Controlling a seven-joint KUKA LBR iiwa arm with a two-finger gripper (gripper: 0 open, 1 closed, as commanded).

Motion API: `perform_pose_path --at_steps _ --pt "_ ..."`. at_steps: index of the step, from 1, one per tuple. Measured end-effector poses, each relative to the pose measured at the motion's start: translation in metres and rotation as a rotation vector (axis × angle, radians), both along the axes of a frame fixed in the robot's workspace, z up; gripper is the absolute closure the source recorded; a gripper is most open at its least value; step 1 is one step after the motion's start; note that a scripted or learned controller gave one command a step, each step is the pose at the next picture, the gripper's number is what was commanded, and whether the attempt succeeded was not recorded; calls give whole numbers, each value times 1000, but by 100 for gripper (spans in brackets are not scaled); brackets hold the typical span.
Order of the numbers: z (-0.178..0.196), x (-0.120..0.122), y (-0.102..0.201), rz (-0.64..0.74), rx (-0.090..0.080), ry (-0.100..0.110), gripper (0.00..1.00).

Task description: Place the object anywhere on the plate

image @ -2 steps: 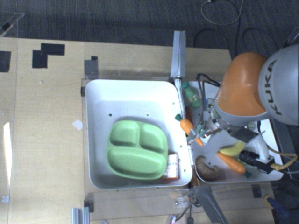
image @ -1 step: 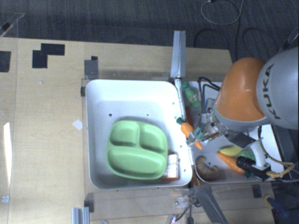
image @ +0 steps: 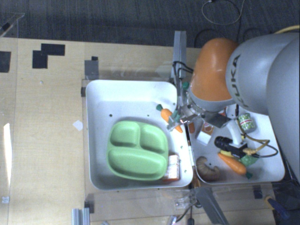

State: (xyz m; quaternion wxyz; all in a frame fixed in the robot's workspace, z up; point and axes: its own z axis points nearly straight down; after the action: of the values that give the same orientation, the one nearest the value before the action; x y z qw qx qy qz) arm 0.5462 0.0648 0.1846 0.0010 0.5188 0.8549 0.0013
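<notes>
Pale wooden bench (image: 42, 139) under dark carpet is carrying two white bins, green plate (image: 138, 150) sitting low in left bin (image: 93, 125), gripper (image: 180, 118) hovering at its right rim, grip unreadable, carrot (image: 168, 116) lying beneath.

Green plate (image: 138, 151), orange carrot (image: 167, 116) (white bins (image: 101, 125)).

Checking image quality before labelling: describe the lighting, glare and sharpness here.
Camera view: even, soft lighting; mild sheen on the orange band; faint shadow under the green plate; gripper and carrot slightly soft, small detail indistinct.
</notes>
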Motion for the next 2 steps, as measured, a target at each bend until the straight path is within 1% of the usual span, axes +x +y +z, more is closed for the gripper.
perform_pose_path --at_steps 1,2 --pt "0 0 0 1 0 -1 0" --pt "12 2 1 6 1 -7 100"
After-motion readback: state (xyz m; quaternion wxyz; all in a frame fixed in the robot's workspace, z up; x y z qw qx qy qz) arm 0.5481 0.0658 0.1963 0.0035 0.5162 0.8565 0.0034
